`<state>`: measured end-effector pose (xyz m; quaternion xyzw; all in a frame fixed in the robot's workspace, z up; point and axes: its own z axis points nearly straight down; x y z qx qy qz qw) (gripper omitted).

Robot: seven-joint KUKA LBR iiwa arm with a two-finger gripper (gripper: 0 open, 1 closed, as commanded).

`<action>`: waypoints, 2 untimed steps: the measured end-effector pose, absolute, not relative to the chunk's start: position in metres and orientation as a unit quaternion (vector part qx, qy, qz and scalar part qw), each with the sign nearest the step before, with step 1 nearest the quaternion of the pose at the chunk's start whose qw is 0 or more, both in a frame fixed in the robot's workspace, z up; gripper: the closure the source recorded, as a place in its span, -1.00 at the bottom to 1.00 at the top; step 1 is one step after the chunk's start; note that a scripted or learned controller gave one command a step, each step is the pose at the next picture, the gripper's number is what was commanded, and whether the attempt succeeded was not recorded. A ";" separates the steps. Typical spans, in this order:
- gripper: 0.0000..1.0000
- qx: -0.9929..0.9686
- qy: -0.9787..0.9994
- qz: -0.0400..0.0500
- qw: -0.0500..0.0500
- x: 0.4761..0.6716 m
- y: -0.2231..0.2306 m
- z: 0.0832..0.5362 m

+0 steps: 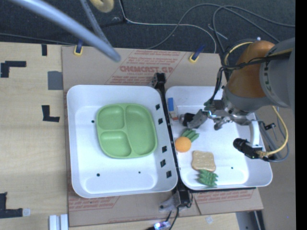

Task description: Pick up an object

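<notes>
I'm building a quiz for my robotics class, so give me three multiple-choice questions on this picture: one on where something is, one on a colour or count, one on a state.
1. Where does the divided plate lie?
A. left bin
B. right bin
C. on the cardboard

2. What colour is the divided plate?
A. red
B. green
C. blue

3. How does the toast slice sit?
A. held between the gripper's fingers
B. stacked on the plate
C. flat on the right bin's floor

Answers:
1 A: it rests inside the left bin.
2 B: it is light green.
3 C: it lies flat in the right bin, apart from the gripper.
</notes>
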<state>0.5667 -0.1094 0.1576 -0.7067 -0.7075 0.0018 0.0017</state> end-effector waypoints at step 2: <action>-1.00 -0.707 -0.707 -0.001 0.000 0.565 -0.119 0.087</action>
